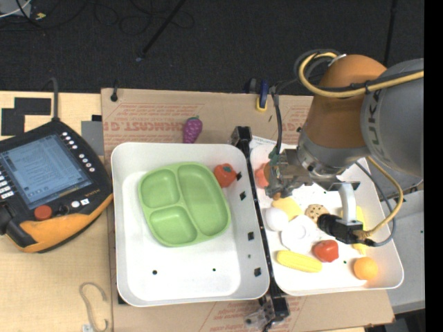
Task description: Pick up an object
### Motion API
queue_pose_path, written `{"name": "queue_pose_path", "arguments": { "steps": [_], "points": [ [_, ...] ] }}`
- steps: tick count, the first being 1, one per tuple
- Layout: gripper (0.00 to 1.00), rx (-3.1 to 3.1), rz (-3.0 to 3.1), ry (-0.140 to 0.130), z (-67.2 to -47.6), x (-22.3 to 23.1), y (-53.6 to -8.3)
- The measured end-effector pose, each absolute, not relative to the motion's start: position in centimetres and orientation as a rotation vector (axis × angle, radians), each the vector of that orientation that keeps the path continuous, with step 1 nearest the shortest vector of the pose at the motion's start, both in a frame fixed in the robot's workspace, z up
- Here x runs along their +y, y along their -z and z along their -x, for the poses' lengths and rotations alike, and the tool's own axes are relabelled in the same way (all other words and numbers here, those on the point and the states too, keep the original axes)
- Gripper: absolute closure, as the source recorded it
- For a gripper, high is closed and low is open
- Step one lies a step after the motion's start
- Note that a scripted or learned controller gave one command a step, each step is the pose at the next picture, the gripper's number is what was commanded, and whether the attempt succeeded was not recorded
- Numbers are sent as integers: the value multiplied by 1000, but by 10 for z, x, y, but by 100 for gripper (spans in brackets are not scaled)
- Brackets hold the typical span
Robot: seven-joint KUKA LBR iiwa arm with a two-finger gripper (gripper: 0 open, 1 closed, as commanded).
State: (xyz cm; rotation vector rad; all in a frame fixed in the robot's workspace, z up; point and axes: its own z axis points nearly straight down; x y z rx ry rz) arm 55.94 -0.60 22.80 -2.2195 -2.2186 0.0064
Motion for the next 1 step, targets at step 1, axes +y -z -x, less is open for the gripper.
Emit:
{"name": "queue_pose_path", "arguments": {
  "steps": [1],
  "points": [
    [100,-2221,2219,-2,-561,3,-237]
  ]
}}
